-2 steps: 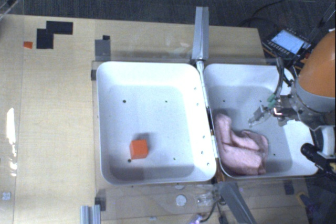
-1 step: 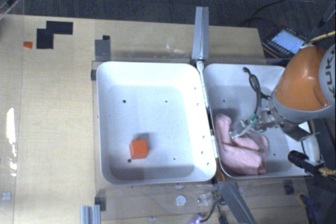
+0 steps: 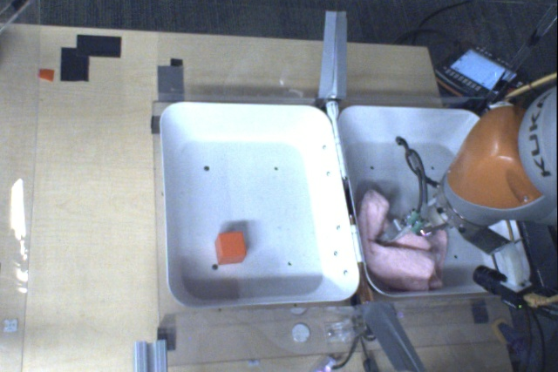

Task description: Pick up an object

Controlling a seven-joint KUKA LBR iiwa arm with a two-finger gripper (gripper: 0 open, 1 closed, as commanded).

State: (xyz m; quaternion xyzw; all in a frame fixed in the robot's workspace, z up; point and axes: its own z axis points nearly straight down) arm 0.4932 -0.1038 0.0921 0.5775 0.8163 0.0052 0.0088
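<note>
Half the pink cloth (image 3: pixel 397 250) (crumpled) seemingly lies under the tool (image 3: pixel 413 224)

Left bin (image 3: pixel 183 187): its floor lies open to my gripper (image 3: pixel 410 225) except where an orange block (image 3: pixel 231 247) sits near the front wall. Right bin (image 3: pixel 384 139): a pink cloth (image 3: pixel 392 257) fills the front left corner, my arm (image 3: pixel 497 165) covers the right side, and free floor remains toward the back left. A metal divider (image 3: pixel 334 57) stands between the bins.
</note>
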